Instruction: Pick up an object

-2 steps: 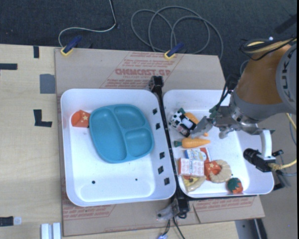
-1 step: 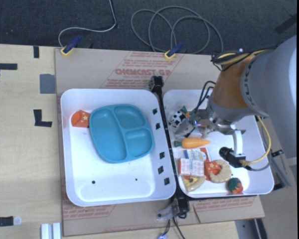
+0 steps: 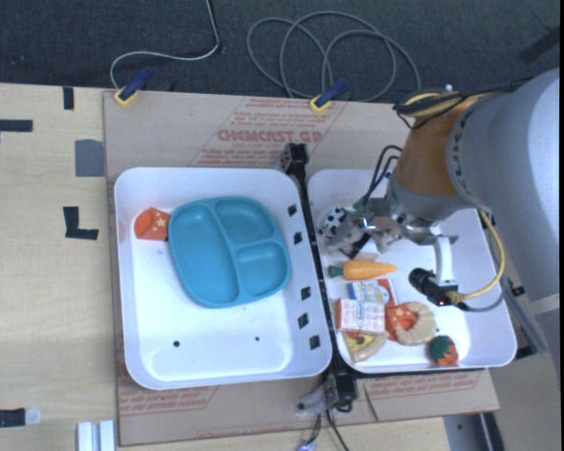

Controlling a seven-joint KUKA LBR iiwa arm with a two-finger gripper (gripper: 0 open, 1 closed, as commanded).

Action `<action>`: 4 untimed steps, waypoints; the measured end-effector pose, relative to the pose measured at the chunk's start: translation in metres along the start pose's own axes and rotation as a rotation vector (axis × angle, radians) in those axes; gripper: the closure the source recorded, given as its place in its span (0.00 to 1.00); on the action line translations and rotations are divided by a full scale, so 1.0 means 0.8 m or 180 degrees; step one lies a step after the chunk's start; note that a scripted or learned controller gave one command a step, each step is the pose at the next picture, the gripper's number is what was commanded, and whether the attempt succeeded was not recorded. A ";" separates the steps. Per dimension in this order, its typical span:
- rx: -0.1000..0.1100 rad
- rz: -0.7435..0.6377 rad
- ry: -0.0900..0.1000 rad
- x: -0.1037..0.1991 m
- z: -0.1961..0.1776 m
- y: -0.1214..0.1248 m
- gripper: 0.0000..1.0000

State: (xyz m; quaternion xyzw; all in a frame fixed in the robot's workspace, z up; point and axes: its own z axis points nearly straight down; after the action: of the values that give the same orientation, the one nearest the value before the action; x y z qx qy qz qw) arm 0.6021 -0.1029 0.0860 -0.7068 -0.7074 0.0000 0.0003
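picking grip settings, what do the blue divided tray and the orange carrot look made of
Blue divided tray: likely moulded plastic, smooth and matte to slightly glossy, with one even colour and rounded compartment ridges.
Orange carrot: probably toy plastic or rubber, with a uniform bright colour and a smooth surface; too small to tell hard from soft.

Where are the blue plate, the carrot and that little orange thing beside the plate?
blue plate (image 3: 227, 250), camera view, on its large compartment.
carrot (image 3: 368, 270), camera view, mid-length of its orange body.
orange thing (image 3: 152, 224), camera view, on its middle.
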 end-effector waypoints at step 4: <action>-0.0012 0.0003 -0.0014 -0.074 -0.001 0.018 0.00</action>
State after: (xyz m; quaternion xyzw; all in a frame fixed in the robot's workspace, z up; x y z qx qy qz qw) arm 0.6165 -0.1623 0.0869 -0.7071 -0.7071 0.0002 -0.0027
